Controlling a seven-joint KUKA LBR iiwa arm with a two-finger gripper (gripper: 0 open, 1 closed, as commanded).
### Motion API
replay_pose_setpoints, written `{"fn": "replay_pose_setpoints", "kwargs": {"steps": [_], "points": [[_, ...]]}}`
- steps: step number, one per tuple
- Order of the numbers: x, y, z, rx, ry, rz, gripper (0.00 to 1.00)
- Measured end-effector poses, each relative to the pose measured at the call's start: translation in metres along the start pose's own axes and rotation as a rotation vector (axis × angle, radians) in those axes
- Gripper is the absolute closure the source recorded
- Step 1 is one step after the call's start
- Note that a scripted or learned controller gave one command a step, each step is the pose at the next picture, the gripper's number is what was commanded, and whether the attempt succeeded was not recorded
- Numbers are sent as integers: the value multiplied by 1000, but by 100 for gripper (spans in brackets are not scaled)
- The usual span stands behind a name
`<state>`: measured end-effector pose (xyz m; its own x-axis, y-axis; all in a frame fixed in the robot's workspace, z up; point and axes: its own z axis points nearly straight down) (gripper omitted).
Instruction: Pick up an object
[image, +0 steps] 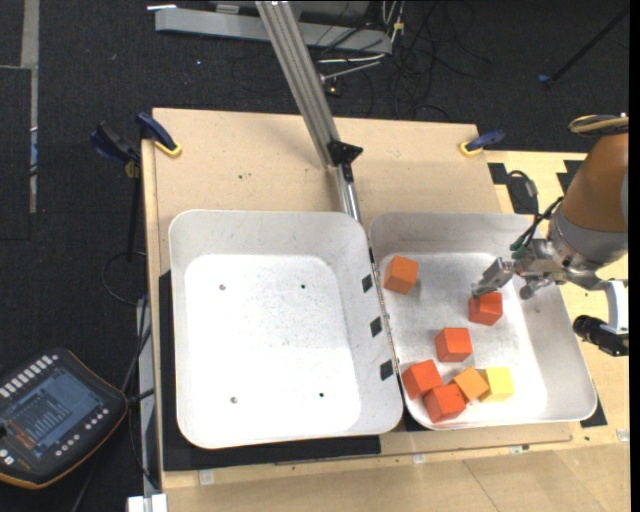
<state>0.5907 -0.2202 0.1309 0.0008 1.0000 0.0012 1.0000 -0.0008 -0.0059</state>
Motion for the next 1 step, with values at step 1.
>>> {"fn": "replay_pose_setpoints", "kwargs": {"steps": [1], "points": [[-1,2,-15,-9,-3,0,100]]}}
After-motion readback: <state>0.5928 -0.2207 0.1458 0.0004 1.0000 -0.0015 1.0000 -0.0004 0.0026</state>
